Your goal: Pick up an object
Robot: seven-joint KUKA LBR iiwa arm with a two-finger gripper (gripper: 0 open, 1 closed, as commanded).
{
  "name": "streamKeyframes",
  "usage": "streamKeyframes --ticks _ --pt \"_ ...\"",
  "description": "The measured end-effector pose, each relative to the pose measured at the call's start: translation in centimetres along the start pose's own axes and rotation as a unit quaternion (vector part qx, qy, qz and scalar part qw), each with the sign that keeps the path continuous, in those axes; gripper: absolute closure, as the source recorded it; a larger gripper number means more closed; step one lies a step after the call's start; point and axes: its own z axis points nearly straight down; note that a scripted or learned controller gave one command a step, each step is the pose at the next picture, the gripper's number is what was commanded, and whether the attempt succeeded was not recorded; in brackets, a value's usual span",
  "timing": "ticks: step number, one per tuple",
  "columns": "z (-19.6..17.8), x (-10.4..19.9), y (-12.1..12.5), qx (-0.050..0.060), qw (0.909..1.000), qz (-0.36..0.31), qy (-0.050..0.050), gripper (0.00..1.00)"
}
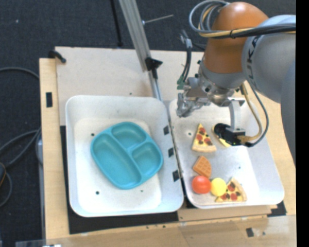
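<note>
My gripper (184, 108) hangs over the far left corner of the right bin (257, 161), under the orange-banded wrist. Just to its right and nearer the camera lies a pizza slice (202, 139). Toward the front of the same bin sit a small waffle piece (202, 166), a red tomato (200, 184), a yellow lemon (218, 186) and a second pizza slice (235, 191). I see nothing held in the gripper.
The left bin (82, 117) holds a blue divided plate (126, 154). A metal rail (139, 40) slants down from the top to the gap between the bins, close to the gripper's left.
</note>
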Motion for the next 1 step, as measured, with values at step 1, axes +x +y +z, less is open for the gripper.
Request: streamKeyframes --ticks 1 --pt "-0.21 5.60 -2.09 0.000 1.0000 -0.001 0.001 1.00"
